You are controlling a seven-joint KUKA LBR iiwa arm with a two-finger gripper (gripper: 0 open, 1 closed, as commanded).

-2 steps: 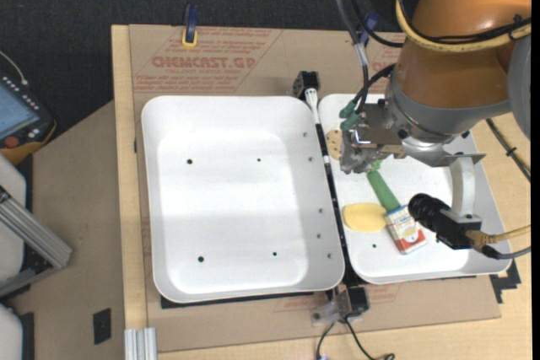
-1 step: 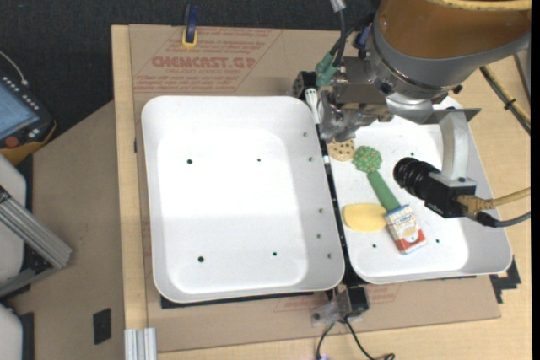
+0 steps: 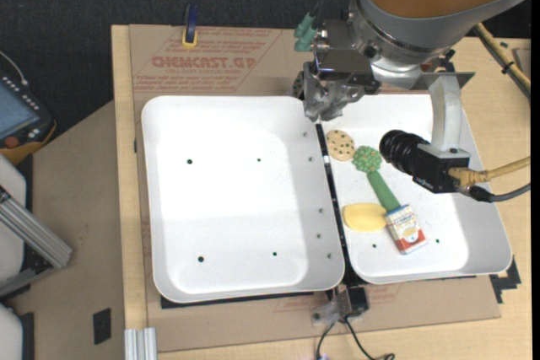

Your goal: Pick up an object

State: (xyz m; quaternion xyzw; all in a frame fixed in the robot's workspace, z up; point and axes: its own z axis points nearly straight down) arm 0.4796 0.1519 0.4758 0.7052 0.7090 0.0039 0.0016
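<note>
Camera view: the gripper (image 3: 323, 107) hangs over the far edge of the right bin (image 3: 472, 253), close to the ridge where it meets the left bin (image 3: 169, 181). Its metal fingers (image 3: 319, 104) point down toward the bin's far-left corner; whether they are open or closed cannot be told — the wrist housing hides most of them, and nothing is visible between them.

Just below the fingers, toward the camera, lies a round tan cookie (image 3: 340, 144) with dark spots. Touching it on the side away from the ridge is the green brush (image 3: 376, 178), its round head nearest the fingers and its handle running down and away from them. At the handle's far end sits a small red-and-white carton (image 3: 405, 230), tilted, touching the handle. Beside the carton, on the ridge side, rests a yellow lemon-shaped piece (image 3: 364, 217).

A black cylindrical camera unit (image 3: 419, 158) on a grey bracket stands to the right of the fingers, over the right bin.
</note>
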